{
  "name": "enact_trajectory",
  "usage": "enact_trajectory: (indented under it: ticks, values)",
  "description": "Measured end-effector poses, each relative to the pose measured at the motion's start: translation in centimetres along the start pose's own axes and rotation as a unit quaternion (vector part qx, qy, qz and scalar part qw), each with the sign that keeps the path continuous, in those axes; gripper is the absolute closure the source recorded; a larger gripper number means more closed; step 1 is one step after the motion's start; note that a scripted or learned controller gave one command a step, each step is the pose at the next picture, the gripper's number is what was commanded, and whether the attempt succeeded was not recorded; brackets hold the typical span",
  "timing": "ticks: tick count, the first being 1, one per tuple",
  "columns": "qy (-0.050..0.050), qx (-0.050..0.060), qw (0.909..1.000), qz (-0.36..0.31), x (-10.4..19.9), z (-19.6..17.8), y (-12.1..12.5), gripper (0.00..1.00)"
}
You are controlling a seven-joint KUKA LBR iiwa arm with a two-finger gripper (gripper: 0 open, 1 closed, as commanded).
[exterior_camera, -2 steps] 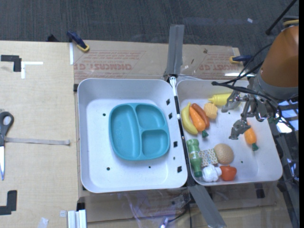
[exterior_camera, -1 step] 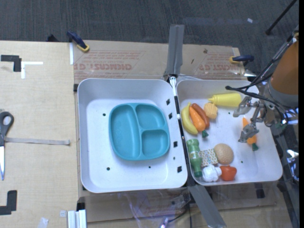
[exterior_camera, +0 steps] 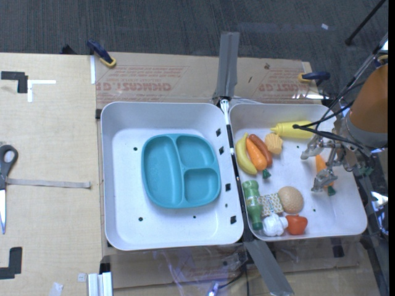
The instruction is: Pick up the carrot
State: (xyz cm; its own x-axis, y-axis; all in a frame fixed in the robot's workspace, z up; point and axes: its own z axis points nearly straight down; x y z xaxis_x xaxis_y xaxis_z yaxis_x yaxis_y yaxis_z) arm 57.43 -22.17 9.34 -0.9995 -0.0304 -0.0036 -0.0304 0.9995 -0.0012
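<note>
The carrot (exterior_camera: 257,153) is seen at the left of the right bin (exterior_camera: 345,224), its long axis slanting from upper left to lower right, beside a banana (exterior_camera: 244,157). The gripper (exterior_camera: 325,168) hangs well to its right, closed on a small orange piece with a green tip (identity unclear). A green bottle (exterior_camera: 252,199), bread roll (exterior_camera: 291,198) and tomato (exterior_camera: 297,225) lie below; a teal divided plate (exterior_camera: 181,170) sits in the left bin (exterior_camera: 117,184)

Dark grey carpet floor (exterior_camera: 154,11) behind a cardboard-topped bench (exterior_camera: 49,165) with 2 white bins (exterior_camera: 117,227).
</note>
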Motion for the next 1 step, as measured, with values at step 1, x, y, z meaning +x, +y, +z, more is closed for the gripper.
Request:
enact_trajectory:
  ticks: [1]
  values:
    - [-0.003,0.001,1.0,-0.002,-0.26,-1.12,0.1,1.0]
